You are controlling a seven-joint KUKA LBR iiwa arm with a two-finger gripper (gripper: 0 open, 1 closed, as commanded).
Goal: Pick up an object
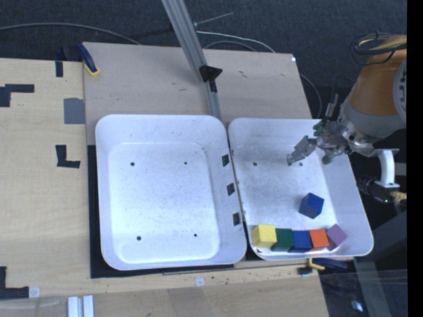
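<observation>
The grey two-finger jaws [305, 148] hovered; whether spread or closed, I could not tell. Below them lay a small blue cube [311, 205], loose in the right white bin [264, 137]; an off-centre descent might nudge it aside.

Your wooden bench [165, 78] carries two shallow white bins touching side by side: the left bin [109, 177] and the right bin [264, 137].

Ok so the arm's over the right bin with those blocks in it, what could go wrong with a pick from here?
The yellow, green, blue, orange and purple blocks sit packed in a row against the right bin's near wall, leaving fingers little room. The loose blue cube lies tilted, so it might slip. The gripper hangs well short of all of them.
</observation>
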